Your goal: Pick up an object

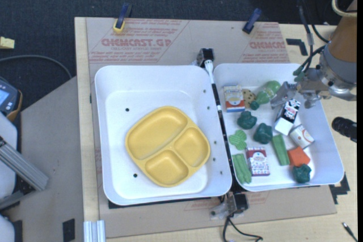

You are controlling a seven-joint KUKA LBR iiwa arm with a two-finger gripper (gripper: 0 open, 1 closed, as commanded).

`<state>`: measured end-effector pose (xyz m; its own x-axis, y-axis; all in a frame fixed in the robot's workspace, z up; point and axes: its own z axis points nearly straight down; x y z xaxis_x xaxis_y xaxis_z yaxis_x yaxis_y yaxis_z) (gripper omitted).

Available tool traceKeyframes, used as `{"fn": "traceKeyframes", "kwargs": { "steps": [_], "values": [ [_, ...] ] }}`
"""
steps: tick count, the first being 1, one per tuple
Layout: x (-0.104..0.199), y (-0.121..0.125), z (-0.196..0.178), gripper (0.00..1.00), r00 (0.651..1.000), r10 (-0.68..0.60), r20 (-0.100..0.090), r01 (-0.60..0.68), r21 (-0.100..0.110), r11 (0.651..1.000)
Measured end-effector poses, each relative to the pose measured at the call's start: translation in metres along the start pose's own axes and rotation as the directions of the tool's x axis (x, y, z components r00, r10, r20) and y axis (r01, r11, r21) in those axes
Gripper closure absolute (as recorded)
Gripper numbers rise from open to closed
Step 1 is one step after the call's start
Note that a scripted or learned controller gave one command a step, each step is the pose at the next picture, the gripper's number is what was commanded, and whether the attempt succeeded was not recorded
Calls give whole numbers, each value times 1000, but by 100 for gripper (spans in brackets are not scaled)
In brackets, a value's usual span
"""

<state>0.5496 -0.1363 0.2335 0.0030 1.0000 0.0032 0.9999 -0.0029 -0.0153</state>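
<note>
A: Starting nearest the camera, what sits in the right bin (334, 170)?

B: Along its front lie a dark green leafy piece (302, 173), an orange block (298, 156), a red-and-white carton (258, 160) and a long green pod (241, 168). Just behind them a green stick (279, 149) lies with its long axis running front to back, beside a small white cup (301, 135).

A: And the gripper (296, 93)?

B: It hangs over the back right part of that bin, reached in from the right. A black-and-white milk carton (288, 114) stands tilted directly below and slightly toward the camera from it, its long axis slanting up toward the wrist. Whether the fingers are parted or closed on it cannot be told; the metal parts blur together there.

A: So the carton is the likely target?

B: That seems probable, since it is the closest object. The yellow divided plate (167, 145) lies well apart, in the left bin (108, 122).
</note>
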Motion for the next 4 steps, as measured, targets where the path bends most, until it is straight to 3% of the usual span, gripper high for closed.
{"fn": "traceKeyframes", "kwargs": {
  "steps": [1, 3, 4],
  "values": [
    [0, 2, -7, 0, 1000, -3, 2, 3, -14, 1000],
    [0, 19, 111, 0, 1000, -3, 1, 3, -9, 1000],
    [-2, 26, 122, 0, 1000, -4, 11, 4, -40, 999]
  ]
}}
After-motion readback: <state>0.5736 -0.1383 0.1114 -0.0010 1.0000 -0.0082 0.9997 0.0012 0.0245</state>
